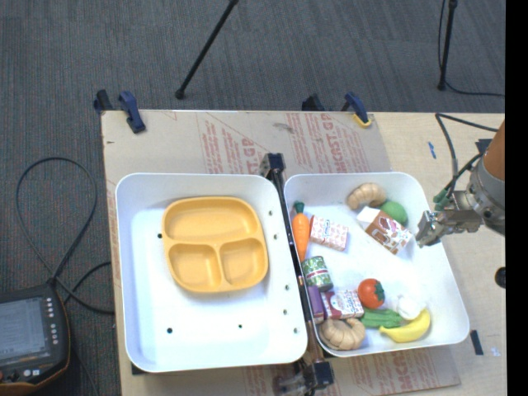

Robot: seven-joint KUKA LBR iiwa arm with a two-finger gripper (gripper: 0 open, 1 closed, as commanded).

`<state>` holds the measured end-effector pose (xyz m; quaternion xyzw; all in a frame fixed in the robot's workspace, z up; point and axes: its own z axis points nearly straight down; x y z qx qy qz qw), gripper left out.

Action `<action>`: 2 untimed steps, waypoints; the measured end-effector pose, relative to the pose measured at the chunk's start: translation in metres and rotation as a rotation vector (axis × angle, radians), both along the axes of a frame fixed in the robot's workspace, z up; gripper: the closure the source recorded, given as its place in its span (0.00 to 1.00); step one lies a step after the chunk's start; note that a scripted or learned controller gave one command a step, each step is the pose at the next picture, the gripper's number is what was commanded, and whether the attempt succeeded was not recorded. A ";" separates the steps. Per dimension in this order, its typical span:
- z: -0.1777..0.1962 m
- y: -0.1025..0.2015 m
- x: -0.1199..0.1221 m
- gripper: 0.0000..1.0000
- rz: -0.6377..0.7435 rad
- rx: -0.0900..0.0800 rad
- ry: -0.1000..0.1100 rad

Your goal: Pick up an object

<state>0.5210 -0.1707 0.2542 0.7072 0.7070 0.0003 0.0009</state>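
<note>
The right bin (437, 271) holds several toy foods: a carrot (301, 233), a white and red box (329, 233), a bread roll (365, 195), a green item (394, 213), a brown and white carton (384, 230), a green can (317, 272), a pink packet (341, 304), a tomato (371, 293), a banana (410, 327) and a croissant (343, 333). My gripper (430, 228) hangs at the bin's right rim, just right of the carton, with nothing seen between its fingers.
The left bin (136, 254) holds a yellow divided plate (216, 244). Blue clamps (131, 111) (356, 107) grip the board's far edge. A pendant (29, 341) with cables lies on the floor at left. Tripod legs (210, 44) stand behind.
</note>
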 end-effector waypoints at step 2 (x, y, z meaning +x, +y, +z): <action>-0.007 -0.037 -0.012 1.00 -0.001 0.001 0.000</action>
